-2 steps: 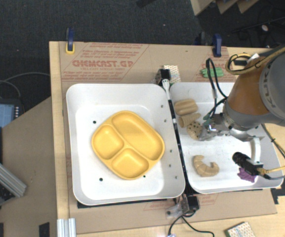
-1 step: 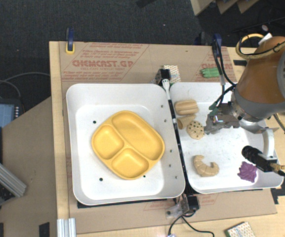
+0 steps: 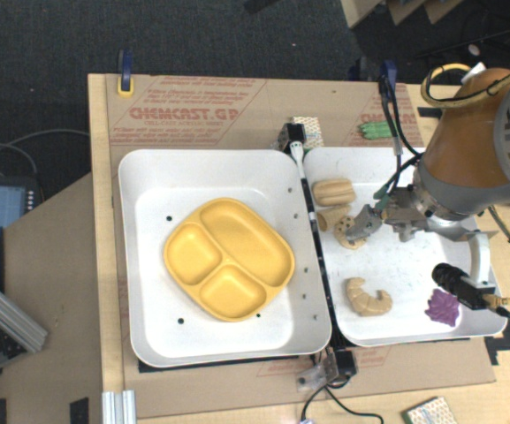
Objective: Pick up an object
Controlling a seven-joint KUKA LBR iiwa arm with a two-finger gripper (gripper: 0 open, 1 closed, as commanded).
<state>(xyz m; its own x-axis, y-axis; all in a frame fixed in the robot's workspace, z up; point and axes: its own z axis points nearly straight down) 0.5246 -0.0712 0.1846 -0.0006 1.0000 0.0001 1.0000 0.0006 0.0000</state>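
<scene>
Red print on the board [image 3: 193, 104] reads "CHEMCAST GP" — repeated, reversed elsewhere.

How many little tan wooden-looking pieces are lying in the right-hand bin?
3 that I can see: a rounded block at the bin's far left, a holed piece just below it by the gripper, and a curved piece nearer the front. The arm could hide more.
</scene>
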